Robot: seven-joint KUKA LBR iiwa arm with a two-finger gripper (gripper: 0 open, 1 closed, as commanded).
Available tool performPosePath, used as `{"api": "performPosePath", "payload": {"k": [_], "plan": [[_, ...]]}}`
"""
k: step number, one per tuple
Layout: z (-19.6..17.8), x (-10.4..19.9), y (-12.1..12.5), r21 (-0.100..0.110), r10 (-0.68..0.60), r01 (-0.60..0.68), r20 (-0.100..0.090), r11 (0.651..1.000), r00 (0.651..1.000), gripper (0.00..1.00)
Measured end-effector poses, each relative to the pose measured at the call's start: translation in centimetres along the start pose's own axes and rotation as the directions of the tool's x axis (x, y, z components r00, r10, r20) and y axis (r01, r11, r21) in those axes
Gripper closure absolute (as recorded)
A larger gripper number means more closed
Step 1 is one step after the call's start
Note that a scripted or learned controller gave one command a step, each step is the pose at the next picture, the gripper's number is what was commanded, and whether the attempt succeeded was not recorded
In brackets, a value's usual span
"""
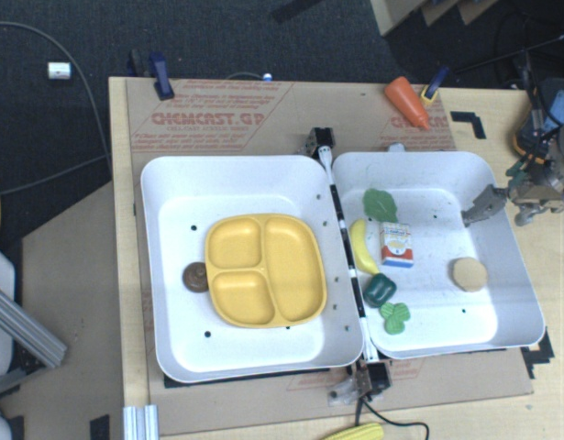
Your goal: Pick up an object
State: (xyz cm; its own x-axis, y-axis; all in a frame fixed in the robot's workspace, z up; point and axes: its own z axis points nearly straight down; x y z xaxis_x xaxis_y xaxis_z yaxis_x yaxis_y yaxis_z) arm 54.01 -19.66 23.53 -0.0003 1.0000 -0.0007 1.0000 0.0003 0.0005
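Banana [362,247] lying lengthwise along right bin's [502,328] left wall; end effector [491,203] at far rim, grip unreadable.

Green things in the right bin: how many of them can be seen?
3. A green leaf lies near the far wall, a dark green pepper sits below the banana, and a small green broccoli piece is nearest the front. None seems hidden.

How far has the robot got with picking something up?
Nothing looks picked up yet. The tool sits at the right bin's far right rim with nothing seen in it. The banana, small carton, tan ball and green pieces all lie in that bin. Left to do: reach in, grab one, lift.
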Motion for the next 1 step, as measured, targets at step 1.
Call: {"api": "performPosePath", "payload": {"k": [1], "plan": [[9.26,9.13,3.09,0.004,-0.002,0.002,-0.003,1.000,1.000,0.00]]}}
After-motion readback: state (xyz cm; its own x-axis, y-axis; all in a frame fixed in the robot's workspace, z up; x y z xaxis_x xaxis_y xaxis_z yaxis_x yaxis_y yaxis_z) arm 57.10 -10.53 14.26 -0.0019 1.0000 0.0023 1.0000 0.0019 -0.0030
